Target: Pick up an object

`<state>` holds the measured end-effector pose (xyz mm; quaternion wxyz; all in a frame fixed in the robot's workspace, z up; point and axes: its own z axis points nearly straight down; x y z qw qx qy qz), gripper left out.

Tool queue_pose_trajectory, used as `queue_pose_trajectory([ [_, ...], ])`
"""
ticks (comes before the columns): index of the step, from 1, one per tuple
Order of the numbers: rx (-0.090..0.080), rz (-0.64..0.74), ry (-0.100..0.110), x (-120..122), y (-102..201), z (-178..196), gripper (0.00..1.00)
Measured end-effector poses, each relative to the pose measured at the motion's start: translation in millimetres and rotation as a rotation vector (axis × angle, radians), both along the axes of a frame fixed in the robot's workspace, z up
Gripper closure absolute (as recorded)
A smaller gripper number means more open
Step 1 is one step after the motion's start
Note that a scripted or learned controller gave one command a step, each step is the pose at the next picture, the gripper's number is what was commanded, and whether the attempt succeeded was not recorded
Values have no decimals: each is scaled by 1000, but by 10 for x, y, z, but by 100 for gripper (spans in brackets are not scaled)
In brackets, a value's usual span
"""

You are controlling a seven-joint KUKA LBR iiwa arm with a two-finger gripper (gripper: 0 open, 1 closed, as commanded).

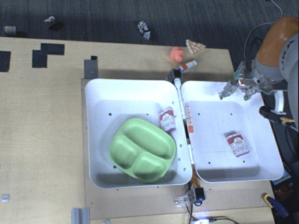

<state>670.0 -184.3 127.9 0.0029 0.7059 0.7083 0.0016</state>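
Observation:
A small red-and-white packet (pixel 238 144) lies flat in the right bin (pixel 261 171), right of its middle. A second red-and-white packet (pixel 167 119) lies in the left bin (pixel 96 125), touching the far edge of a green divided plate (pixel 142 148) that fills that bin's middle. My gripper (pixel 237 94) hangs over the far right corner of the right bin, well behind the nearer packet. Its fingers (pixel 225 93) are spread, with nothing between them.
Behind the bins on the bench lie a pink ball (pixel 176 54), a wedge-shaped toy (pixel 195 46) and a small tube (pixel 188 66). The grey and orange arm (pixel 280 45) stands at the right edge. A thin divider (pixel 185 125) separates the bins.

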Motion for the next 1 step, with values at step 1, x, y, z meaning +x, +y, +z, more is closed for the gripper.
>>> queue_pose_trajectory([
  [1, 1, -1, 1, -603, 477, -423, 0],
])
